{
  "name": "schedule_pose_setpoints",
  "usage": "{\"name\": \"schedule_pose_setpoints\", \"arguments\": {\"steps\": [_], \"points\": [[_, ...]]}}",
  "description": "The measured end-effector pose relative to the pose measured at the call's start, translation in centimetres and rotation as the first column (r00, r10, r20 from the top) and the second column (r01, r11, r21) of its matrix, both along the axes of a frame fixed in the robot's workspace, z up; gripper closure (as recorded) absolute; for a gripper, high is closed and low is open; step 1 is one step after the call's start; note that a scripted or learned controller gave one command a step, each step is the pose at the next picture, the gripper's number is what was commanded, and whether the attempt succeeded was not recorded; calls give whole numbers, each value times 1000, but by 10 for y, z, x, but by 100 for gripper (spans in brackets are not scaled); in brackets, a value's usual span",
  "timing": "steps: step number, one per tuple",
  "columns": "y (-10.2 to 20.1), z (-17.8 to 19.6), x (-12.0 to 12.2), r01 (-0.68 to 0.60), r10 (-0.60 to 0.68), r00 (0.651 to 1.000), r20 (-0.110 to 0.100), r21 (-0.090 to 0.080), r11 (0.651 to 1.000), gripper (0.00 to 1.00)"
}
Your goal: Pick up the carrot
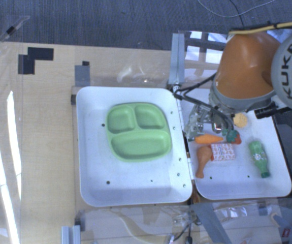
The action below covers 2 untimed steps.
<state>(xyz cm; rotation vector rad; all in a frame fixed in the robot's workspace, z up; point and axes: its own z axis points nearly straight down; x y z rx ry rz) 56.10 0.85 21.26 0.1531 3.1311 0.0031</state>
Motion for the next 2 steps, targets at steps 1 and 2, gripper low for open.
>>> {"name": "schedule_pose_setpoints", "arguments": {"steps": [1, 2], "points": [[-58, -28, -26, -522, 522, 853, 0, -4, 853, 100], [-63, 3, -32, -906, 907, 422, 2, -11, 422, 100]]}}
